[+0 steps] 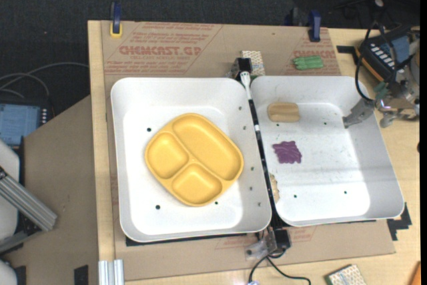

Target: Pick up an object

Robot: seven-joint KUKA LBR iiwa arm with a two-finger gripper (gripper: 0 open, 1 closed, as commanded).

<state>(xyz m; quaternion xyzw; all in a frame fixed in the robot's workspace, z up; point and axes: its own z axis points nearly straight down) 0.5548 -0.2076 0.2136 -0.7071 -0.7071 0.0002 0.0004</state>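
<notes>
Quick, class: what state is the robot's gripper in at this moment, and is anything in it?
Gripper: at the right bin's right edge, nothing seen between its fingers; open or shut cannot be told.

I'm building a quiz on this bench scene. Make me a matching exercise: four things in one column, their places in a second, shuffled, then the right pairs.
Things:
1. yellow divided plate
2. tan block
3. purple piece
4. green object

Places:
A. on the board beyond the bins
B. near the right bin's far edge
C. in the left bin
D. on the right bin's floor, left of its middle

Pairs: 1-C, 2-B, 3-D, 4-A
</notes>
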